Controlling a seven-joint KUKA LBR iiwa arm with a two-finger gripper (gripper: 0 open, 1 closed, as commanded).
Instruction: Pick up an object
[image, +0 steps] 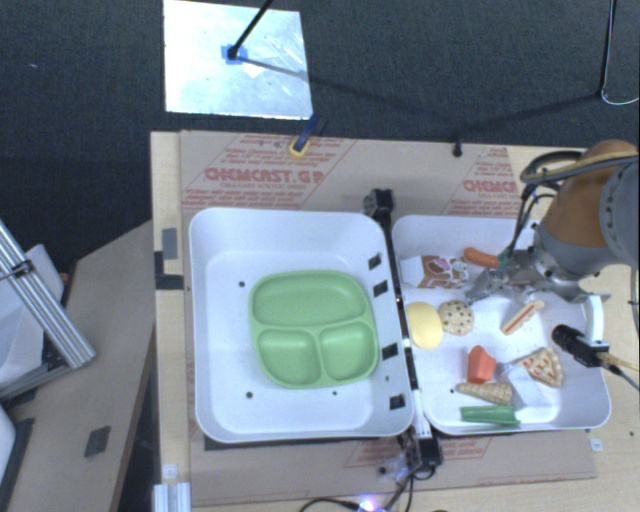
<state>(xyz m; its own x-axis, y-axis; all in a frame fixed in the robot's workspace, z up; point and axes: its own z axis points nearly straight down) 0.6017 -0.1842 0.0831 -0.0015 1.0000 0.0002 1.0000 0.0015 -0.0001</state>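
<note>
Cardboard (270, 170) under the bins read "CHEMCAST GP" in red, twice. My fingers (497, 283) hovered over the right bin (590, 400), their state impossible to tell, near a cookie (457, 318), a yellow lemon (424, 326) and a pizza slice (543, 367).

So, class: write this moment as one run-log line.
arm: over right bin | gripper: low among toy foods | grasp: none seen | green tray: left bin

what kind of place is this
Most likely a robot lab test bench, not a kitchen: two white bins sit on a cardboard-covered bench, toy food lies loose in the right bin, and a robot arm reaches in.
</note>
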